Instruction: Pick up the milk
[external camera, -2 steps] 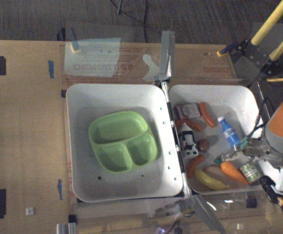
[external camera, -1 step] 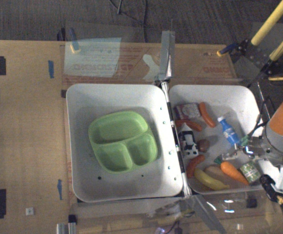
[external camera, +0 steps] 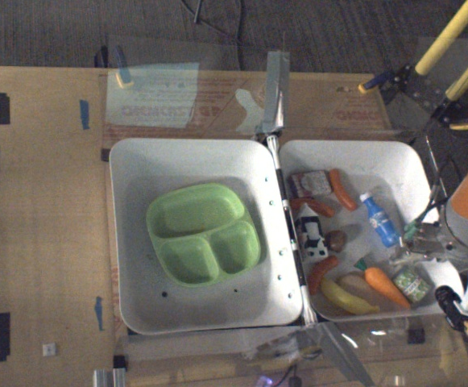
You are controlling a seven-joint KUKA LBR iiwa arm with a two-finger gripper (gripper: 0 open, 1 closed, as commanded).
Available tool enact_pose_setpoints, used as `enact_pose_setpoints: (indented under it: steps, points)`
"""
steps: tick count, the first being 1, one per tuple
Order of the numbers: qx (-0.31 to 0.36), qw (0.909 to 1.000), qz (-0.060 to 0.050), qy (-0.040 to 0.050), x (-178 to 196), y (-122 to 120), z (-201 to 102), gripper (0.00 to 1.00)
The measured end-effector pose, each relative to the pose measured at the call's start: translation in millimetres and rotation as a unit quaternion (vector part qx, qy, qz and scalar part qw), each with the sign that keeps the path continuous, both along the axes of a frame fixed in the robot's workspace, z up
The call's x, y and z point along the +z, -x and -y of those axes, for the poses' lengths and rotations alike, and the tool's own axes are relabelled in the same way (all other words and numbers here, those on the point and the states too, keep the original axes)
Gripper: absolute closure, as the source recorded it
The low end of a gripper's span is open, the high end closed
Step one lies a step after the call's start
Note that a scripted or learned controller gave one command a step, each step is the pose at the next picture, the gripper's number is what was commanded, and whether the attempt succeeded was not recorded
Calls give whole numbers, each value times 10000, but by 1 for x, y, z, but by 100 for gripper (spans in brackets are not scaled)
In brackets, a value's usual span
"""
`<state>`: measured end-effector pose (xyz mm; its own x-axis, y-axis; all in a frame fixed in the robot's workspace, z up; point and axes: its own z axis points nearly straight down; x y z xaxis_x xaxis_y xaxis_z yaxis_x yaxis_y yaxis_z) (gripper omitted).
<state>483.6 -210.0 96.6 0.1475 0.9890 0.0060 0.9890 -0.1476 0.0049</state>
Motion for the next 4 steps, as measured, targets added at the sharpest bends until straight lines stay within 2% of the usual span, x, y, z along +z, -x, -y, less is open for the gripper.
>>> enact_pose_setpoints:
  steps: [1, 2, 3, 4]
  points:
    - [1303, 9915, -8, 23, -10, 2, 6, 100]
    - [298, 9996, 2, 30, -9, -7, -61, 100]
    - [1683, 9857, -14, 38, 128, -14, -5, 100]
    - [1914, 9815, -5, 49, 159, 3, 13, 100]
